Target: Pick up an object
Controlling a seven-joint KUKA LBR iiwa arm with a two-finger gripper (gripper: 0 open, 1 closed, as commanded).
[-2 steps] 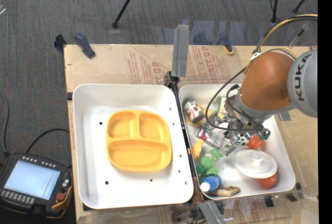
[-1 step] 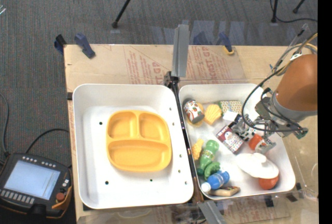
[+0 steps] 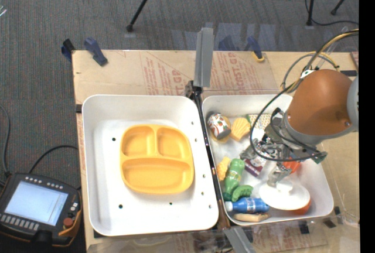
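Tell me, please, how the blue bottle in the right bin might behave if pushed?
The blue bottle lies on its side, so it would probably roll. It looks like smooth plastic, likely light and slippery. Green toys crowd it, so a push may jostle them.

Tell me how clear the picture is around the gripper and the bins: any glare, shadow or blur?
Camera view: even, soft lighting; the yellow tray is sharp, with mild sheen. The white bins look bright but not blown out. The gripper area is cluttered and slightly soft, shaded by the arm's orange band, so small toys there blur together.
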